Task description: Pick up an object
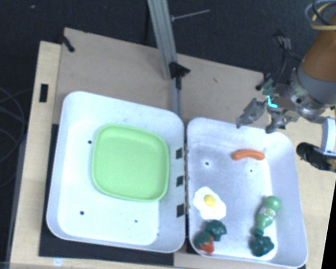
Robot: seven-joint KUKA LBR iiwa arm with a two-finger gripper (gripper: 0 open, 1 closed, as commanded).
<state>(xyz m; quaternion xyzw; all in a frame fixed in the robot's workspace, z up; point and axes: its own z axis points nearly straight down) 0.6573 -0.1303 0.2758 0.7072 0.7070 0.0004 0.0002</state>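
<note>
My gripper point(261, 120) hangs above the far rim of the right bin point(294, 185), its two grey fingers spread apart and open with nothing between them. An orange sausage point(247, 155) lies in that bin just below the gripper. Further toward the front lie a fried egg point(209, 202), a green vegetable piece point(267, 209), a dark green broccoli piece point(261, 245), and a green and red piece point(210, 233) near the front rim.
The left bin point(64, 209) holds a light green square plate point(131, 163). A grey metal pole point(163, 23) slants down to the bins' shared far corner. Dark cables lie off the bench at left.
</note>
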